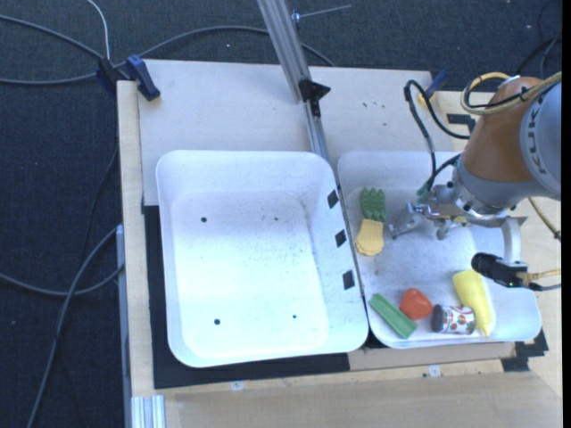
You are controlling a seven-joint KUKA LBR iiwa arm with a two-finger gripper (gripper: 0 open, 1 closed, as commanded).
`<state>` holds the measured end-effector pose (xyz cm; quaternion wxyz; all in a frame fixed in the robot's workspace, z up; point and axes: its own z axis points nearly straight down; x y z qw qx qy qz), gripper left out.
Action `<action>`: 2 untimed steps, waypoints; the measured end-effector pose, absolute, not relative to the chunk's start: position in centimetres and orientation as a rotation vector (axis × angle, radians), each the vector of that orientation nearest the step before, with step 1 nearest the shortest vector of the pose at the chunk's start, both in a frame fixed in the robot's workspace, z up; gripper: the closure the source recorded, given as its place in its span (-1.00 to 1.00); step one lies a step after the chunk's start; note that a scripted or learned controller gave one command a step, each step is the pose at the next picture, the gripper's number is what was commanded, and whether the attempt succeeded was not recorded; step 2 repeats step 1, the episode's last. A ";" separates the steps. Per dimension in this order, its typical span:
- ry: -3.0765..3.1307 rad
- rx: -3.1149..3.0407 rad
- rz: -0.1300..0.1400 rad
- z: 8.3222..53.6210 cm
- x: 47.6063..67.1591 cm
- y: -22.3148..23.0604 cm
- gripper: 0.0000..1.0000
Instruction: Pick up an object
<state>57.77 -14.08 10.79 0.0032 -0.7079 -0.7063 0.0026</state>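
The right bin (517, 328) holds several small objects. A green studded block (374, 203) and a yellow piece (369, 237) lie by its left wall. Along the front lie a green bar (393, 315), a red-orange object (415, 303), a small printed can (454, 319) and a yellow banana-shaped toy (475, 300). My gripper (417, 230) hangs over the middle of this bin, just right of the yellow piece and the green block. It is open, and bare bin floor shows between its fingers.
The left bin (178, 172) sits beside the right one, sharing a middle wall with black clips. A slanted metal pole (285, 38) crosses the bench at the back. A black connector (495, 270) juts out below the wrist, above the banana toy.
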 end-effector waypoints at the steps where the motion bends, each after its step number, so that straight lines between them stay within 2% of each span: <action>1: -2.223 -2.222 -0.002 12.3 58.1 -14.0 1.00; 2: -2.223 -2.222 -0.002 12.3 58.1 -14.0 1.00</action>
